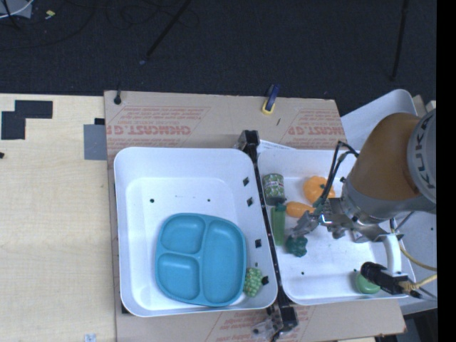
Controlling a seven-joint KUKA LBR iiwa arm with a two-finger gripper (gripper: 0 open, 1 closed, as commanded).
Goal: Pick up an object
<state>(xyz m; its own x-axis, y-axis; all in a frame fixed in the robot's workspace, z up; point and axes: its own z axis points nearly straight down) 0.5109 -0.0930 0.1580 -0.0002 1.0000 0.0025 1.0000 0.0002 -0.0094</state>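
The green stick-shaped object (278, 219) lies in the right bin (335, 291), hard against the divider wall between the bins (262, 212), its long axis running along that wall, one end toward the far rim and the other toward the near rim. Just beyond its far end sits a small patterned jar (273, 186); at its near end is a dark green lump (296, 246). An orange piece (299, 208) touches its far end on the side away from the divider, and another orange object (315, 188) lies farther out. The pincer (308, 223) hangs just beside the stick, but its tips blur into the clutter, so whether they are apart or together I cannot tell. The arm (388, 169) hides much of the right bin. Across the divider, a blue divided plate (201, 258) rests in the left bin (142, 191), with a knobbly green cluster (252, 281) at its edge. Both bins sit on cardboard (185, 123) over the pale wooden bench (50, 226); dark floor lies beyond.
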